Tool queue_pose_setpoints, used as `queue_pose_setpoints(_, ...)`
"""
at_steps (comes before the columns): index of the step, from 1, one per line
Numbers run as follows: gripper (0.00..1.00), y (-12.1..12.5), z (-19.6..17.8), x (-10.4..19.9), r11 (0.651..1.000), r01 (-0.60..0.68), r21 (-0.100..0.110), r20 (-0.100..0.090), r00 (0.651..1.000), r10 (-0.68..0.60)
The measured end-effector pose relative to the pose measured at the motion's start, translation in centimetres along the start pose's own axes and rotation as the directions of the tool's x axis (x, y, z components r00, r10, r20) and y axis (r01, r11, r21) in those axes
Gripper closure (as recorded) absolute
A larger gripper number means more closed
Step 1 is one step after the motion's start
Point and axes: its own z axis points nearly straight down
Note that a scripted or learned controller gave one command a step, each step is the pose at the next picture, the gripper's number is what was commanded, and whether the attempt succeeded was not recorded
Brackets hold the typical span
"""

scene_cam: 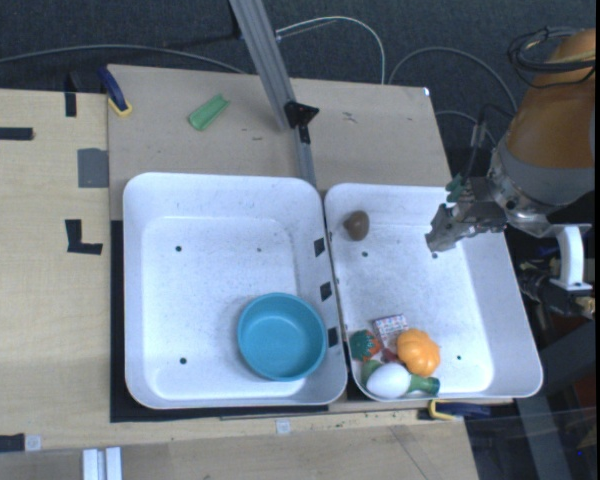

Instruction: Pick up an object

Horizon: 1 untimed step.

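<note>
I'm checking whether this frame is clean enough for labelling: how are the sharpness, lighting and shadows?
Camera view: lighting is soft and even, with no strong glare on the white bins; the blue bowl casts only a faint shadow; the gripper is slightly blurred and its detail is hard to read; the small brown object and the cluster by the orange ball look soft and low-resolution.

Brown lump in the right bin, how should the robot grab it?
Probably straight from above, jaws closing across the middle of the brown lump. It is small and roundish and sits alone on the bin floor, just off the left wall, so the open sides give the gripper room.
</note>
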Motion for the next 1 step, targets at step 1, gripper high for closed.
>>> queue_pose_setpoints(1,1.0,1.97,1.65,5.33,1.0,0.005,0.006,-0.002,1.0,-0.005)
